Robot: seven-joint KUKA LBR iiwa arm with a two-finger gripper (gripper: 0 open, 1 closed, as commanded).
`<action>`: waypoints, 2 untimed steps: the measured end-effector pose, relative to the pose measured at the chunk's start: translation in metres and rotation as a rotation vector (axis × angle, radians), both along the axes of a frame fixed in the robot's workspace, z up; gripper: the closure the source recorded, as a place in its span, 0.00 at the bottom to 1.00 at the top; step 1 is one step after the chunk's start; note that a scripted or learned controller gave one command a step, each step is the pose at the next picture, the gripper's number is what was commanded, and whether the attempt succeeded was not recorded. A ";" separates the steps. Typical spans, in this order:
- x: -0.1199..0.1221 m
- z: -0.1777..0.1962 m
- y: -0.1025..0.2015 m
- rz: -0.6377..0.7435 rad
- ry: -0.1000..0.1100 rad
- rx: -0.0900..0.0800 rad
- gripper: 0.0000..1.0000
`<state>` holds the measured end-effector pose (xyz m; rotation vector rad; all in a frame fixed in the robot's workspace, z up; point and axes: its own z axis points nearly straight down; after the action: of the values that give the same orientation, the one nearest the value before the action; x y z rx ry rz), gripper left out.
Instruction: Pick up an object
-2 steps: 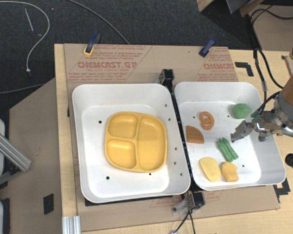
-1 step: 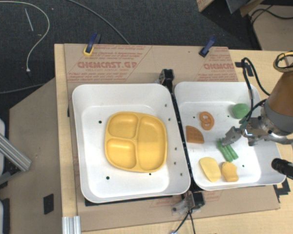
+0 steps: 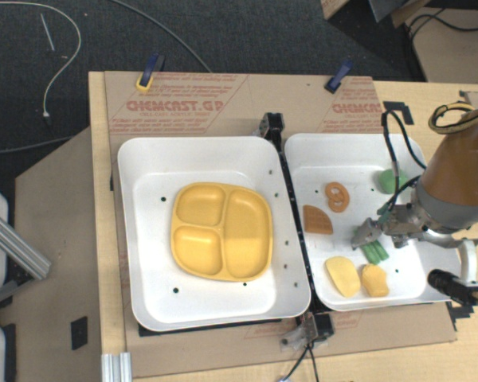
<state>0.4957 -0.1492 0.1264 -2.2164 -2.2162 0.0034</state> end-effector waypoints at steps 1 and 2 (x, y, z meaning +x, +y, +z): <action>0.000 -0.044 0.001 -0.001 -0.003 -0.001 0.00; 0.001 -0.031 0.001 0.000 -0.007 -0.002 1.00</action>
<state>0.4964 -0.1486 0.0956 -2.2209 -2.2207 -0.0023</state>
